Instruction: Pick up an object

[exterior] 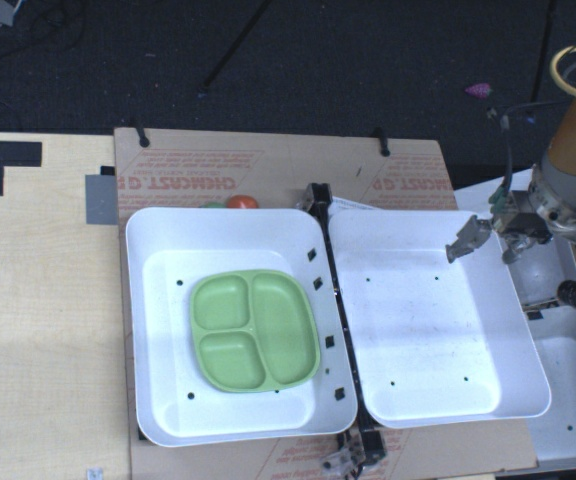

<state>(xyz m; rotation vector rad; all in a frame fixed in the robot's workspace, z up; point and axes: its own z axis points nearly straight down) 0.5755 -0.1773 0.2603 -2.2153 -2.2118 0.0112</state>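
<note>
A light green plate [255, 330] with three compartments lies flat in the left bin [158, 268], near its middle. My gripper [491, 242] hangs over the far right corner of the right bin [438, 368], well away from the plate. Its two grey fingers [465, 238] are spread apart and it is open, with nothing between them.
A small red object [241, 203] sits just behind the left bin's far rim on the cardboard sheet [268, 168]. A black hinge strip [333, 308] runs between the two bins. Pale wooden bench [38, 318] lies to the left.
</note>
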